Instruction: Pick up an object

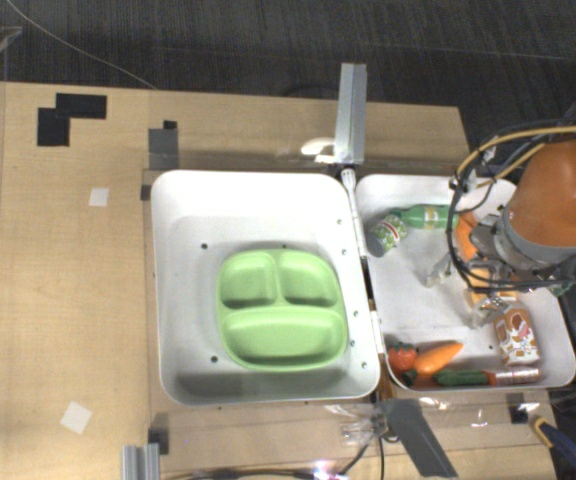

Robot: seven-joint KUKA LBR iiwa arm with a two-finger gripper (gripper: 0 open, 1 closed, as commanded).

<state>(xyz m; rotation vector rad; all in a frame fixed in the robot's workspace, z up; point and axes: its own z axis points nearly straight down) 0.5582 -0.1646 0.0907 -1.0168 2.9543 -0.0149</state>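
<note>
The right bin (418,288) holds several small objects. A green bottle (408,223) lies on its side at the bin's far left. An orange carrot (438,356) lies beside a red piece (401,356) at the near wall, with a long green vegetable (463,377) in front of them. A red and white packet (516,335) lies near the right corner. My gripper (484,296) hangs low over the bin's right half, just above the packet, mostly hidden under the wrist and its orange band (563,203). An orange object (465,236) peeks out behind the cables.
The left bin (183,268) holds a green divided plate (282,308). A metal post (351,113) stands behind the wall between the bins. Yellow and black cables (478,168) loop off the wrist over the right bin's back edge.
</note>
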